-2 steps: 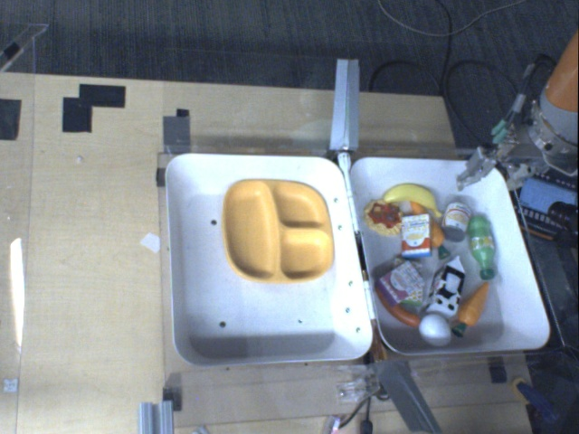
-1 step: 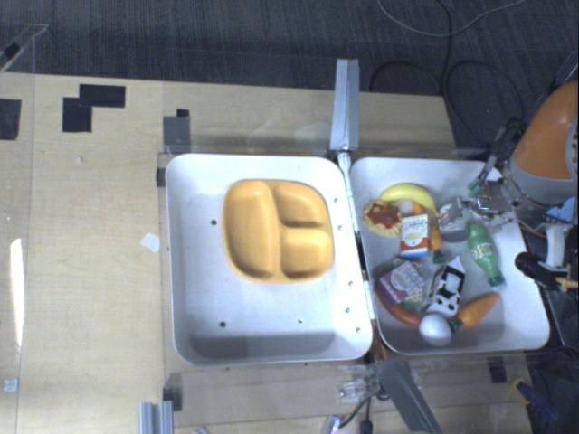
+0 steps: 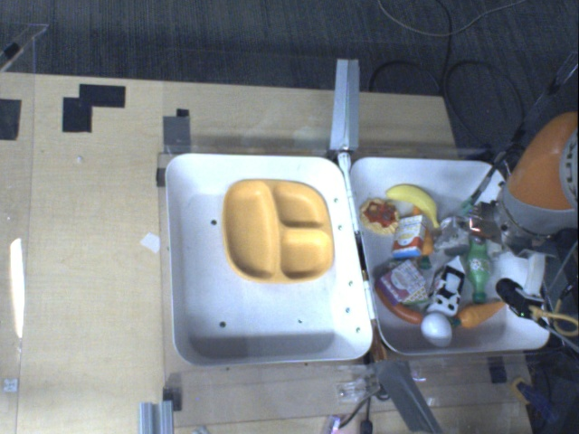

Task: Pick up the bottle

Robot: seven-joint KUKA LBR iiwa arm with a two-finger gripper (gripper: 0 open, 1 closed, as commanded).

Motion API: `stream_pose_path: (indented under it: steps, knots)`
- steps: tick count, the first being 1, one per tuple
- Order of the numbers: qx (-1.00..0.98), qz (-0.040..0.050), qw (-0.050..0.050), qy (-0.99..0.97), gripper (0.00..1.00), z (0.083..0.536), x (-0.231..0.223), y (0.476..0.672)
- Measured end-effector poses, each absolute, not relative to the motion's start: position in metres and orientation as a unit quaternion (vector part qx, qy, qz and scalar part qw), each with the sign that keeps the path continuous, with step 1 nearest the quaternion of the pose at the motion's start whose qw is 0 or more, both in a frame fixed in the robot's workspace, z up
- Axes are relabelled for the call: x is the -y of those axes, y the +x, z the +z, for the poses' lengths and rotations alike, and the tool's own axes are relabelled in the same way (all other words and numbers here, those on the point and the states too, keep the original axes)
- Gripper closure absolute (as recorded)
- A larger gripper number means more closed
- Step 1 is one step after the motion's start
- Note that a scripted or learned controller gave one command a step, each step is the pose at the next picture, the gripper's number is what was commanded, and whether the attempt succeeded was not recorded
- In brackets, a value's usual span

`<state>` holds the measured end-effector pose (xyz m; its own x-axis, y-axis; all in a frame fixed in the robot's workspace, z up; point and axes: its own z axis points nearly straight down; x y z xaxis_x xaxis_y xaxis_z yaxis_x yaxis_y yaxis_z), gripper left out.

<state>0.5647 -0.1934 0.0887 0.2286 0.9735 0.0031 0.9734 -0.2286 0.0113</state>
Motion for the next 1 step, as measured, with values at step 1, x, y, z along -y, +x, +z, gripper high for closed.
stream_pose_path:
  steps: [1]
  knots:
    - [-0.622, 0.0070, 0.006, 0.783, 1.00, 0.1013, 0.1930, 0.5673]
